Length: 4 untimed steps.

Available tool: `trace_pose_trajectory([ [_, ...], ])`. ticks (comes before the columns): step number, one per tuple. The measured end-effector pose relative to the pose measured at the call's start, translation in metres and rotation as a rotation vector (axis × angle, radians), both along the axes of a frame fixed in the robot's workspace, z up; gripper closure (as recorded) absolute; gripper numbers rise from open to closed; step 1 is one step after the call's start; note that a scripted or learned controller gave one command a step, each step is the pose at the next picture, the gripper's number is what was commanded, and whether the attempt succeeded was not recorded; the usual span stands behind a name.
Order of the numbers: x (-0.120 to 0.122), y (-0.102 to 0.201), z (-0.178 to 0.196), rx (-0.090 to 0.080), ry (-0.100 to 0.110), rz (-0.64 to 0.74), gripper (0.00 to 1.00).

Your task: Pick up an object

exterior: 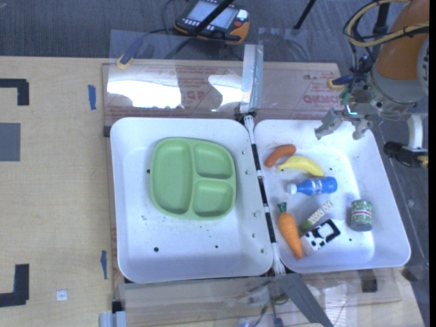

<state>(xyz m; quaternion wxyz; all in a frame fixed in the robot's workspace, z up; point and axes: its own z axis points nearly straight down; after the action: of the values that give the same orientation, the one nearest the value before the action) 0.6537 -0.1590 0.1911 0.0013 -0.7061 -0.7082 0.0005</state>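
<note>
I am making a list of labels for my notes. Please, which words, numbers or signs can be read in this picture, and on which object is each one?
No text reads clearly.
Clear panel behind the bins: red print, mirrored and blurred, unreadable.
Handheld device at top: lit screen, too small to read.
Blue bottle: label too small.
Green can: label blurred.
Black-and-white item: pattern, no legible words.

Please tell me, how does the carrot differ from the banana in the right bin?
The carrot is orange with a green top; the banana is yellow. The carrot is straight and tapers to a point, while the banana is curved. The carrot lies at the bin's near left side, running roughly front to back; the banana lies farther back, running across, beside a sausage. Both are toy foods resting flat in the right bin, apart from the gripper.
</note>
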Motion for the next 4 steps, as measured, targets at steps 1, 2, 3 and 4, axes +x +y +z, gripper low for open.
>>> trace_pose_trajectory([
  [1, -0.046, 0.045, -0.071, 0.0, 0.0, 0.105, 0.0],
  [2, -0.016, 0.008, -0.106, -0.001, -0.005, 0.152, 0.0],
  [3, -0.014, 0.007, -0.095, -0.002, -0.01, 0.152, 1.0],
  [4, -0.027, 0.007, -0.023, -0.001, -0.003, 0.201, 1.0],
])
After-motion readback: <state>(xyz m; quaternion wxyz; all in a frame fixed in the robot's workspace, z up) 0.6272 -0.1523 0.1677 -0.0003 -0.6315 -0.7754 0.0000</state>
